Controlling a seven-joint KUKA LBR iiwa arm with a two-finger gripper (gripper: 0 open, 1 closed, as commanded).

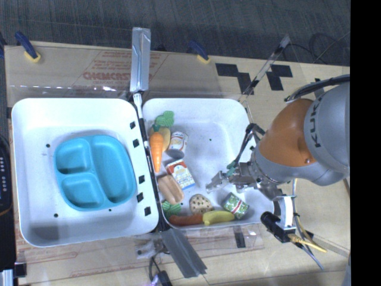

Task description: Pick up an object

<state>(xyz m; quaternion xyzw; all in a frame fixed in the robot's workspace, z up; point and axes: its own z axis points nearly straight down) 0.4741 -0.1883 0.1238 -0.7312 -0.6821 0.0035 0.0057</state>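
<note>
The right bin (pixel 208 115) holds several toy foods. An orange carrot (pixel 156 149) lies along its left wall, with a green leafy piece (pixel 165 119) above it and a small can (pixel 177 142) beside it. A red and white carton (pixel 180 174) and a hot dog (pixel 169 189) lie lower down. A cookie (pixel 200 203), a yellow banana (pixel 218 217), a red pepper (pixel 186 220) and a green can (pixel 236 205) line the front wall. My gripper (pixel 221 180) hangs low in this bin, just above the green can and right of the carton, with nothing seen in it.
The left bin (pixel 24 159) bears a blue divided plate (pixel 94 171). The grey arm with its orange band (pixel 289 142) covers the right bin's right wall. A metal clamp (pixel 140 58) stands at the back between the bins. Bare white floor lies in the right bin's back half.
</note>
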